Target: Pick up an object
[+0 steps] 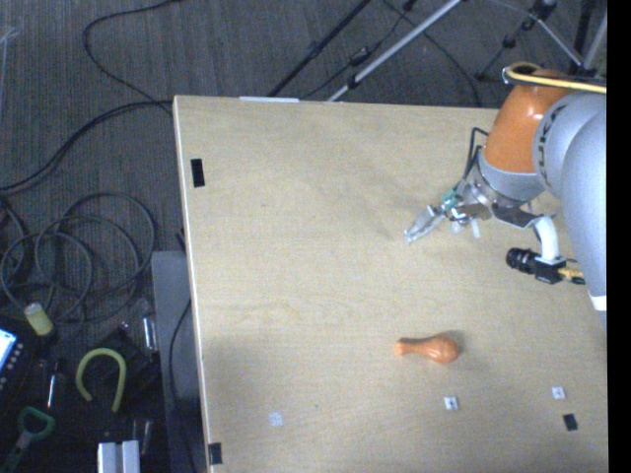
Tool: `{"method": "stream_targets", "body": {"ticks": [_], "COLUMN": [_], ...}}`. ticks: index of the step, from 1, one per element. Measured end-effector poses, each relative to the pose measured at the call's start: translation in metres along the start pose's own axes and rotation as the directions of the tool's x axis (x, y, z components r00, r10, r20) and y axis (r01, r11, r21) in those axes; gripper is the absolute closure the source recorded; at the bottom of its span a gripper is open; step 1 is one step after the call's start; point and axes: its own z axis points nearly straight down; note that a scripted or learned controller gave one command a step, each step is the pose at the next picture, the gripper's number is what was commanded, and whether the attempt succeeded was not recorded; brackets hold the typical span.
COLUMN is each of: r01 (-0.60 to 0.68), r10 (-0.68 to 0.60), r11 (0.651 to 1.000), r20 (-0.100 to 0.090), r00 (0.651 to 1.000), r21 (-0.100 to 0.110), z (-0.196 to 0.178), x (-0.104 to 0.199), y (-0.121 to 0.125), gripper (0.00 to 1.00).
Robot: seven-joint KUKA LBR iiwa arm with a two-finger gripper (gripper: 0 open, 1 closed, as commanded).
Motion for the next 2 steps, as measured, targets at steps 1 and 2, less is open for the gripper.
{"method": "stream_targets", "body": {"ticks": [1,2], "r01": [0.105,0.106], "r10": [-0.105,-0.106], "r11": [0.994,0.994], "r20": [0.0,0.003], "r00": [0.994,0.994], "r21": [-0.001,0.0], "z": [-0.0003,-0.0096], "x": [0.0501,0.0502], "y": [0.0344,0.0346], "gripper": [0.0,1.0]}}
